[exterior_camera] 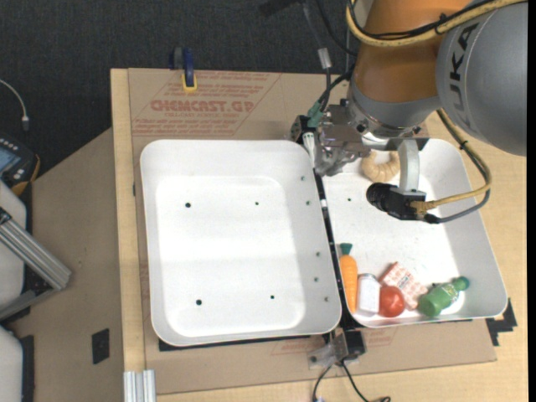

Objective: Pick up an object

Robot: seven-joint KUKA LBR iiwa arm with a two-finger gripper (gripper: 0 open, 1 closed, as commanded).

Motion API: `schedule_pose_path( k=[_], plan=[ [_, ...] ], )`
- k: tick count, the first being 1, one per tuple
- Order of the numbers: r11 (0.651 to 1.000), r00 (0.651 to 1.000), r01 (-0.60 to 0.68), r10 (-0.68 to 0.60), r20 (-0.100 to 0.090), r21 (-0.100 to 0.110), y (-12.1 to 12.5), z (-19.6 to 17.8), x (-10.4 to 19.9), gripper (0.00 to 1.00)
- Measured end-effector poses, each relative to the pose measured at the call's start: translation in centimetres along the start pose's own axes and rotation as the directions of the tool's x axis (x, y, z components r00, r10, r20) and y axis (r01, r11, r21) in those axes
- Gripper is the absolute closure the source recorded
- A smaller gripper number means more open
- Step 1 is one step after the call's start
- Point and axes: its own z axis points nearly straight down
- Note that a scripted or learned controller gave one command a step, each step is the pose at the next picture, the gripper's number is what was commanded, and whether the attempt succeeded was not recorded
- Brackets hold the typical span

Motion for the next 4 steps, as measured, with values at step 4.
schedule_pose_path(
  k=[4],
  plan=[
    [0.999, 1.0, 0.021, -0.022, -0.008, -0.024, 1.0, -4.1, 0.1, 1.0]
  ],
)
